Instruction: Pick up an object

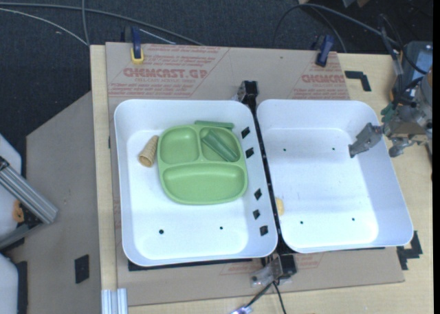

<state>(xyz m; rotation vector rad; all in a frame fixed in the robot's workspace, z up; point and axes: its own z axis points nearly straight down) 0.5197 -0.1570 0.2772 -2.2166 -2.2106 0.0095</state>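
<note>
White bins are sitting side by side on the worktop [206, 65]. The left bin [137, 237] is holding a green tray [199, 182], a green piece [221, 144] lying in the tray's upper right compartment, a second green strip [214, 125] peeking out along the tray's top edge, and a tan cone [148, 150] lying just beside the tray's left edge, touching or nearly so. A small yellowish bit [279, 205] is sitting at the divider between the bins, on the right bin's [385, 230] side.

The pincer [360, 143] is hanging over the right bin's upper right corner, well apart from every object. Can't tell whether it's apart or together; the tip is reading as one grey blob at this angle. Nothing is visibly sitting in it.

Progress, as I'm judging it: nothing picked yet. All candidates are lying in the left bin or at the divider, so the whole job is remaining: travel left across the divider, descend, close, lift. The cone is looking like the easiest grab; the tray is looking wide and flat for a two-finger grip.
</note>
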